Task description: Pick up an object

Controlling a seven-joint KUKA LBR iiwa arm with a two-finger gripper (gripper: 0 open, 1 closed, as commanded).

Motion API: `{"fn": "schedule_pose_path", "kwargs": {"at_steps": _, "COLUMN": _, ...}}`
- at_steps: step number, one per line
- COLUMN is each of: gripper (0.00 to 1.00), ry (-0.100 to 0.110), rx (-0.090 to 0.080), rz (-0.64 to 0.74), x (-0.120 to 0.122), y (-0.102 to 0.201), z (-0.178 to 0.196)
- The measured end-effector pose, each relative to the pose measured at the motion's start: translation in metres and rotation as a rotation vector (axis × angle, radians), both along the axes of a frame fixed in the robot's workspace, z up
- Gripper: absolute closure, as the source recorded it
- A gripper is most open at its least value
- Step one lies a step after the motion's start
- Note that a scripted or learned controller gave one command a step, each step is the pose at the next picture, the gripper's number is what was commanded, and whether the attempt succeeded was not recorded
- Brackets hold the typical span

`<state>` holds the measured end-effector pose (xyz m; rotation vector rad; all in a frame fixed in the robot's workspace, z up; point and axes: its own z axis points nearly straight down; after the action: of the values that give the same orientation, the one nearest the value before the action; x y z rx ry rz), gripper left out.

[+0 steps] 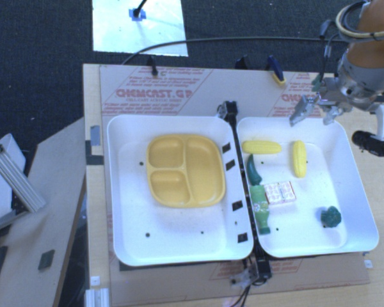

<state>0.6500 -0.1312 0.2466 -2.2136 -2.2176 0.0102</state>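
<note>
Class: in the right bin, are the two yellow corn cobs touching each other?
Apart. The camera view shows bare white bin floor between the lying cob and the upright cob.

Arm [371,40]: orange rounded band above grey wrist housing. Black and yellowish cables loop off its upper left side. Gripper [317,112]: metallic grey, two short pale fingers [300,115], small dark fittings.

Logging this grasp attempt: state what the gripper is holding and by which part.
Nothing is held. The two-finger gripper hangs with its fingers apart over the far edge of the right shallow white bin.
</note>
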Motion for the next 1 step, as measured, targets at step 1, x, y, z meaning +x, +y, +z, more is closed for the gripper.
{"fn": "schedule_pose_path", "kwargs": {"at_steps": 1, "gripper": 0.0, "ry": -0.012, "rx": -0.001, "rz": 0.002, "x": 0.0021, "y": 0.0005, "z": 0.008}}
